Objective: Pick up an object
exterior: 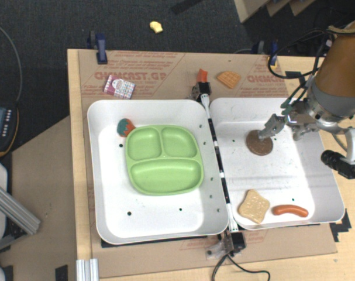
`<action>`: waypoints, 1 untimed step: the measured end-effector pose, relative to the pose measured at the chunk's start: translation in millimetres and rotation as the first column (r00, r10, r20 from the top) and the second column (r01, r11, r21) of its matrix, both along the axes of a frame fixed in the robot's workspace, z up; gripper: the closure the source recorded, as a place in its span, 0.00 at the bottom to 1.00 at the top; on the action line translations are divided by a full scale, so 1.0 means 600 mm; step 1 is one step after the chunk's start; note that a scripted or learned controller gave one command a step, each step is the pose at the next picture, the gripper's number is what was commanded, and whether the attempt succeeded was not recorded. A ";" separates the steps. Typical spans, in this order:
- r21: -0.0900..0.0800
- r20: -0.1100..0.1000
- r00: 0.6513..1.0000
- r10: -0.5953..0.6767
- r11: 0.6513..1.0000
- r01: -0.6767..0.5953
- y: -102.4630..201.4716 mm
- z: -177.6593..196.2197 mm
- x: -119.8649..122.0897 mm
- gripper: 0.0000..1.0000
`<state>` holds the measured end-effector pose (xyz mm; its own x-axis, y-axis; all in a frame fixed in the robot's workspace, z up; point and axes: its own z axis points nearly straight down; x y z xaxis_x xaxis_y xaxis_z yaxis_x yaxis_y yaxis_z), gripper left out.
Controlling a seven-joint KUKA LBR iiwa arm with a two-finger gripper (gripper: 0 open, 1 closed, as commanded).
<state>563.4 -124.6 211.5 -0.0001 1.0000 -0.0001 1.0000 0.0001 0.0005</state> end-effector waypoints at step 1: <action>-0.002 -0.002 1.000 0.001 1.000 -0.001 -0.001 -0.220 0.035 0.00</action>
<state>584.4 -125.3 79.3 -0.0010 1.0000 -0.0017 1.0000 0.0010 -0.0017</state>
